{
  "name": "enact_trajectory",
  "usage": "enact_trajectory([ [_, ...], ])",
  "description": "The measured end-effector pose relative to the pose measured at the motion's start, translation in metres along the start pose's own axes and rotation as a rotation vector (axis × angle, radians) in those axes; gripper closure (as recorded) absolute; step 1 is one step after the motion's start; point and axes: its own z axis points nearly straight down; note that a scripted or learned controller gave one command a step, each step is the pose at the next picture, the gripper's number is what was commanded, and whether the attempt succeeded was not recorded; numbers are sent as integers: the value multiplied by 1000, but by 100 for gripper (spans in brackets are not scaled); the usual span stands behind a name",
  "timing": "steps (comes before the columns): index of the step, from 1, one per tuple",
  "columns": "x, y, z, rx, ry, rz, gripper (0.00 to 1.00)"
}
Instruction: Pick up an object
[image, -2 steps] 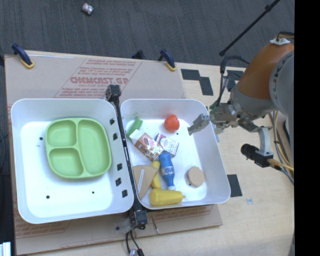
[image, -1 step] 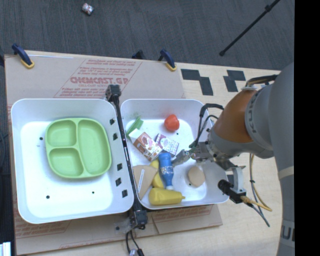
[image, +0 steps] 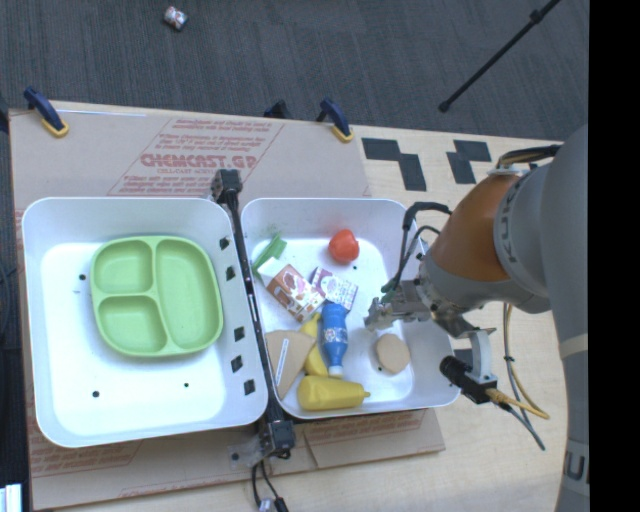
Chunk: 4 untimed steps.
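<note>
**Object pick: hand low in the right bin, nothing held**

Objects for the pick lie loose in the right bin (image: 262, 215), and none is seen between the fingers of the hand (image: 385, 312). The hand sits low over the right part of that bin, and whether its fingers stand wide or narrow cannot be told from the camera view. The grey arm (image: 500, 245) with its orange band reaches in from the right.

Step in hand, as judged: approach or descent toward a target; the grasp is not yet made. The nearest item is a tan rounded piece (image: 391, 354), just below the hand. The next move calls for centring over one item, lowering, closing, then lifting clear of the bin wall.

Contents of the right bin, outward from the hand:
- a blue bottle (image: 333, 337), lying near the middle;
- a small patterned packet (image: 335, 288) and a brown carton (image: 293, 291), side by side;
- a red ball (image: 344, 245) near the far wall;
- a yellow item (image: 328, 394) at the near wall, touching a tan wedge (image: 283, 362);
- a green piece (image: 268, 251) by the divider.

The left bin (image: 40, 330) holds a green divided plate (image: 157, 294). Both bins rest on the worktop (image: 300, 160).
</note>
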Motion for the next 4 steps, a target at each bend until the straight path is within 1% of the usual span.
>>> enact_trajectory([
  [1,-1,19,-124,-7,-2,5,100],
  [2,-1,62,-104,-4,0,5,100],
  [3,-1,62,-104,-4,-1,5,0],
  [4,33,-23,-37,2,2,5,0],
])
